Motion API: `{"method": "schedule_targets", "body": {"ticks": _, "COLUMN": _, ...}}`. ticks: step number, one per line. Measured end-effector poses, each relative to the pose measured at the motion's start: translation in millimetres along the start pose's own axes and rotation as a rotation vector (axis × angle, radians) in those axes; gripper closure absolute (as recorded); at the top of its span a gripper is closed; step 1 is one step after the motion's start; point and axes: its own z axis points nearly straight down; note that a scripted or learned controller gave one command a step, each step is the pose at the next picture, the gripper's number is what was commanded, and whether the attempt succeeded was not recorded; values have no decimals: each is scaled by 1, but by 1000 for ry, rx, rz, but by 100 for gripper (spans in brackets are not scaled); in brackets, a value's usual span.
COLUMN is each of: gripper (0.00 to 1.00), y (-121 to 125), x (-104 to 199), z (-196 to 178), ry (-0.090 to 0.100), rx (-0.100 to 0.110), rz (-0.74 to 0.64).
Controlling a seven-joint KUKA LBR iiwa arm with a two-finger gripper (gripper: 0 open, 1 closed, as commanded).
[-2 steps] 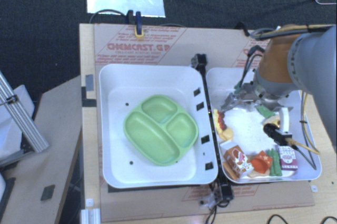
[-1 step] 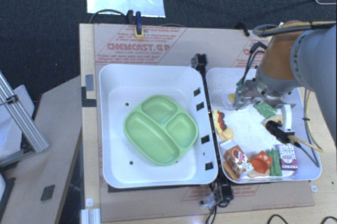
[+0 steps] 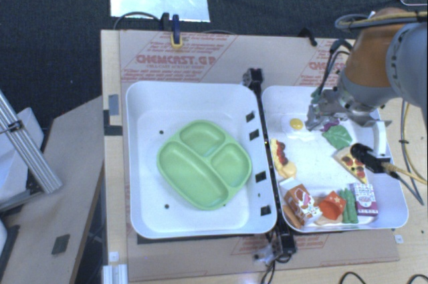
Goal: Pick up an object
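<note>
Nearest, along the front edge of the right bin point(image 3: 401, 212), the toys crowd together: a red-and-white carton point(image 3: 299, 202) at the front-left corner, a red piece point(image 3: 331, 204) beside it, a green bundle point(image 3: 350, 204), then a small printed box point(image 3: 364, 199) toward the front-right corner. They look light and stiff, but packed so close I judge there is little room for me to slip in on either side.

Further back, a pizza slice point(image 3: 352, 164) lies flat near the right wall, thin and awkward to get under. By the left wall sits a yellow-and-red piece point(image 3: 281, 159).

The middle of this bin's floor is bare, my best room to move. The divider on the left is lined with black clips.

Toward the back, my claw point(image 3: 319, 117) hangs low over the floor; whether it is spread or closed I cannot tell. Just beside it lie a small yellow piece point(image 3: 296, 123) and a green leafy toy point(image 3: 338, 136), apart from the rest. The leaf looks soft and light; I would take it across its narrow middle.

The left bin point(image 3: 144, 142) holds a green divided plate point(image 3: 204, 164).
</note>
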Motion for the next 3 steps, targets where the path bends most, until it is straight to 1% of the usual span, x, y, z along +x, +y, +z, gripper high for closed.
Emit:
{"method": "schedule_targets", "body": {"ticks": 1, "gripper": 100, "y": 4, "x": 5, "z": -64, "ry": 0, "rx": -2, "rz": -3}}
{"method": "schedule_targets", "body": {"ticks": 2, "gripper": 100, "y": 4, "x": 5, "z": -69, "ry": 1, "rx": 4, "rz": -4}}
{"method": "schedule_targets", "body": {"ticks": 3, "gripper": 100, "y": -31, "x": 38, "z": -77, "ry": 1, "rx": 7, "rz": -5}}
